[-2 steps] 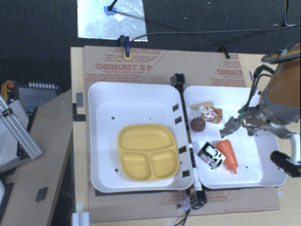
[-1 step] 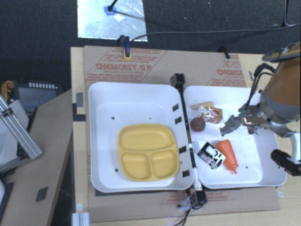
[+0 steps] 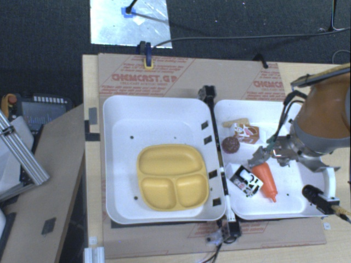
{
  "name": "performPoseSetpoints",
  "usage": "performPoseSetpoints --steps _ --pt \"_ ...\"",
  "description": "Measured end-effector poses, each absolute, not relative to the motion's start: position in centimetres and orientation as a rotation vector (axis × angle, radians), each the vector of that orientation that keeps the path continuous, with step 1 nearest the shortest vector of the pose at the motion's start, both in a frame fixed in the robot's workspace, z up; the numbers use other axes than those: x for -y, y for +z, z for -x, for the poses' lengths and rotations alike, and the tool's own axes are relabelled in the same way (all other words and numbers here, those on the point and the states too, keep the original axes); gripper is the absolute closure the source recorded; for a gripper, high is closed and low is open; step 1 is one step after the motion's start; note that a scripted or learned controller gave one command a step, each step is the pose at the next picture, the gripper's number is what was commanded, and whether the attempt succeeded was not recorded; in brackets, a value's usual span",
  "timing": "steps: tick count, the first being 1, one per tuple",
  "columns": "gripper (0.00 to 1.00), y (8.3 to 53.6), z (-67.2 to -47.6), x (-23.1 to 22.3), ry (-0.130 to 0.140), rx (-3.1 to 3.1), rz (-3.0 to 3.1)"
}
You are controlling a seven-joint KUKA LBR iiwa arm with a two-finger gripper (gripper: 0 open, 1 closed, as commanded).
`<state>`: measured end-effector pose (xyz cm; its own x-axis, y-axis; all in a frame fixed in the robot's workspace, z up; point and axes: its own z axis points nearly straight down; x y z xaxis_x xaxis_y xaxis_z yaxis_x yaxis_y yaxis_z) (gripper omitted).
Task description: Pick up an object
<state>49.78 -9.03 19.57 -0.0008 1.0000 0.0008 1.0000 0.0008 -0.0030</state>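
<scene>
The right bin [image 3: 285, 106] holds an orange carrot-shaped toy [image 3: 267, 182], a black and white packet [image 3: 246, 181] lying against its left side, a round brown piece [image 3: 231, 144] and a small brown and white packet [image 3: 245, 131]. My gripper [image 3: 270, 154] hangs low over the right bin, just above the upper end of the carrot toy. The grey arm with its orange band [image 3: 329, 106] covers the bin's right part. Nothing can be seen held in the gripper.
The left bin [image 3: 118, 147] bears a yellow divided plate [image 3: 171, 177]. A black clip strip [image 3: 213, 141] runs along the divide between the bins. A black part [image 3: 318, 197] sticks out at the right bin's lower right corner.
</scene>
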Motion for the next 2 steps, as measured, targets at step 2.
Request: performPoseSetpoints --steps 2 --pt "0.00 10.2 -50.1 9.4 -0.023 2.234 2.230"
